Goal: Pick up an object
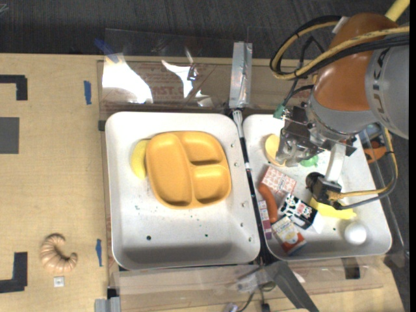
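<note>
The arm is reaching in from the right, its end effector [290, 153] hanging over the right bin's [377, 229] upper-left corner above a yellow disc [271, 147]; its grip cannot be made out. Packets [278, 180] and a white ball [355, 233] are lying nearer the bin's front edge.

Wooden bench [45, 174] with black corner marks [16, 86] and blue tape strips [87, 91]. Tan curled croissant-like toy [58, 252] lies on bench, well left of the bins. Clear plastic sheet [162, 77] behind left bin, glare on it.
</note>
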Controlling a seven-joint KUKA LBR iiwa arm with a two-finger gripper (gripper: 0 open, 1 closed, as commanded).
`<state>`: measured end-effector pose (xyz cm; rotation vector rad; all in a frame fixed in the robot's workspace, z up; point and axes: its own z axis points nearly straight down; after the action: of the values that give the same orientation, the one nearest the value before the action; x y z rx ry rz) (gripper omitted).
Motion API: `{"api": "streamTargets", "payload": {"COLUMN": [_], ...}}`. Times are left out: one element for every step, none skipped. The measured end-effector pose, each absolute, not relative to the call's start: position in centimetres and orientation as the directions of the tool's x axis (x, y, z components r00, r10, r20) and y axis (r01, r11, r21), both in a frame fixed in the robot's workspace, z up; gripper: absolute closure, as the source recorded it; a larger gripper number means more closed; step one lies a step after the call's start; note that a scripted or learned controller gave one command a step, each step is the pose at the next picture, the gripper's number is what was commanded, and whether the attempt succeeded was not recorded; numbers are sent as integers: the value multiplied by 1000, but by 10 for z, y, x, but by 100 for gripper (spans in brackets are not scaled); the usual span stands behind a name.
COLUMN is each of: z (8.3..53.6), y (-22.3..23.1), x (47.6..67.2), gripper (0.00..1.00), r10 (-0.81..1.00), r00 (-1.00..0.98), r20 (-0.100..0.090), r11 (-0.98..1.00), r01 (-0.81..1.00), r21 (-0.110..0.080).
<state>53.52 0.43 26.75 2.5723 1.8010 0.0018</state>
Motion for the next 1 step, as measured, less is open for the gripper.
{"api": "streamTargets", "payload": {"z": [227], "y": [-37], "x": [478], "gripper": [100], "r10": [899], "r00": [438], "r20": [-3], "r11": [-438], "r01": [899], "r21": [-5]}}
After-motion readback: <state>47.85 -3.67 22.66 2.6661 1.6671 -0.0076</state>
